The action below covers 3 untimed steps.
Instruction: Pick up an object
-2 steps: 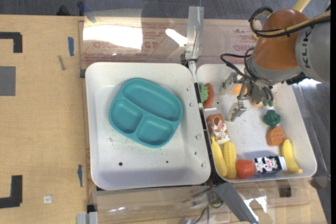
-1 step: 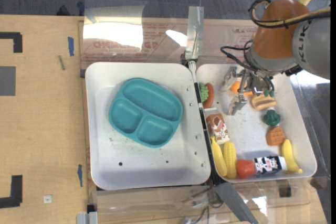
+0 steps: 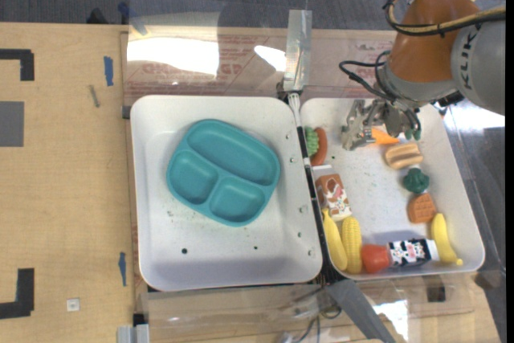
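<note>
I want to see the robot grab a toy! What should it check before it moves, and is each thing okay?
1. Gripper over the right bin: ok.
2. A toy close by: ok, the hot dog lies just below it.
3. Nothing lying on the hot dog: ok.
4. Fingers ready: cannot tell.
5. Teal plate out of the way in the left bin: ok.
</note>
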### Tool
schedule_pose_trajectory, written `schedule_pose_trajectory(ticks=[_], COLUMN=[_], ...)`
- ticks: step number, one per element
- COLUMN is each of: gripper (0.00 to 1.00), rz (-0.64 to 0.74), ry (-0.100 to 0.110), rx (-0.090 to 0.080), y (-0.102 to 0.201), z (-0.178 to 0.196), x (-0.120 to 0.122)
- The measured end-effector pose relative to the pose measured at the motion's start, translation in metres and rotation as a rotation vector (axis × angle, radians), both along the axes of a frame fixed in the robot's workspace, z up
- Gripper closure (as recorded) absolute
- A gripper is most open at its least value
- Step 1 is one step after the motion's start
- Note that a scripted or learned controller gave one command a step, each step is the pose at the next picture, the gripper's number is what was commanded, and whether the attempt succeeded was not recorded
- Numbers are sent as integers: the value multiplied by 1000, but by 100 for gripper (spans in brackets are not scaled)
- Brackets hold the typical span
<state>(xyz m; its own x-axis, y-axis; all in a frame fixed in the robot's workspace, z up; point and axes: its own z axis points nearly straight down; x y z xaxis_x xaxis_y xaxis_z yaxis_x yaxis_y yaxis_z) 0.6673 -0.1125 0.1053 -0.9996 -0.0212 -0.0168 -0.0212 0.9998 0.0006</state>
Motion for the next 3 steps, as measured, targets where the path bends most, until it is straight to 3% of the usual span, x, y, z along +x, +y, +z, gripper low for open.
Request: schedule_pose_trajectory(ticks=[1, 2, 3], gripper=[100, 100, 0], rz=[34, 327, 331], ry=[-5, 5, 5], rx=[-1, -8, -6], y=[55, -67, -64], z=[117, 122, 122], x=[4, 1, 1])
